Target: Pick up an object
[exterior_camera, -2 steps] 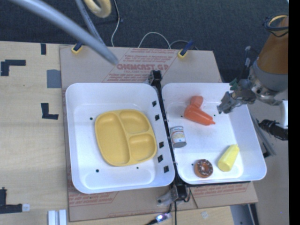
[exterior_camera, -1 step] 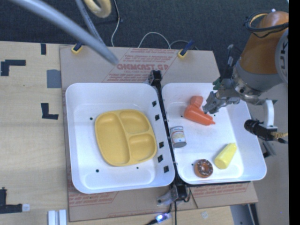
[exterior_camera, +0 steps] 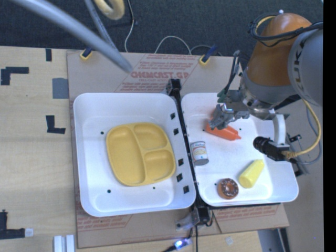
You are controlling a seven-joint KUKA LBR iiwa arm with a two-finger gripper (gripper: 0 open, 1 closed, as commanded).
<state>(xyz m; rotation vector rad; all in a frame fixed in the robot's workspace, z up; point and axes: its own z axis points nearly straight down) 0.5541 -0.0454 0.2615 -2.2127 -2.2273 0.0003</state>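
A divided tray (exterior_camera: 140,154) lay in the left bin (exterior_camera: 84,140). In the right bin (exterior_camera: 278,193), a carrot (exterior_camera: 224,133) lay toward the back, a can (exterior_camera: 199,153) by the left wall, a doughnut (exterior_camera: 228,188) in front, a corn piece (exterior_camera: 251,172) just right of the doughnut.

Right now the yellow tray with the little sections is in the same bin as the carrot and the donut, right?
Not quite. The camera view shows the yellow tray alone in the left bin. The carrot and the donut lie in the right bin, where the gripper is down by the carrot.
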